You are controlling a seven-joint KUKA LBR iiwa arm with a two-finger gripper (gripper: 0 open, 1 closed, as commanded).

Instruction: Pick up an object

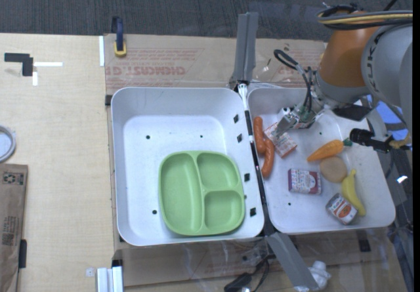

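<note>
The left bin (pixel 131 153) holds a green divided plate (pixel 201 192); the right bin (pixel 380 208) at the frame's right holds the food. My hand (pixel 289 123) is low in that bin's upper left, over a small red-and-white packet (pixel 285 144) just below it toward the bottom of the frame. Whether I am spread or pinching, I cannot tell. Two sausages (pixel 264 145) lie left, long axes running up-down.
</note>
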